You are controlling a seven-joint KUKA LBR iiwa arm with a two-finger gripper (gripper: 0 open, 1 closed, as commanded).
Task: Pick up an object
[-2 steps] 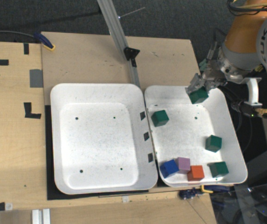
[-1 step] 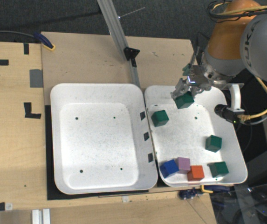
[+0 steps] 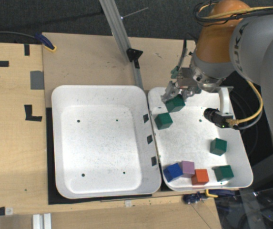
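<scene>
Now we see the gripper point(image 3: 175, 95) pinching a green block point(image 3: 175, 103) near the right bin's point(image 3: 245, 152) far-left corner | lift straight, avoiding second green block point(image 3: 163, 121) beside.

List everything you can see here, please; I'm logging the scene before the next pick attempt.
green blocks: 4, green; one at the end effector near the right bin's far left corner, one just below it, one near the right wall, one in the near right corner
blue block: 1, blue, right bin's near edge
purple block: 1, purple, between the blue and orange blocks
orange block: 1, orange, near edge
right bin: 1, white
left bin: 1, white
metal rail: 1, grey, slanting behind the bins
arm: 1, grey with orange band
end effector: 1, over the right bin's far left corner
</scene>
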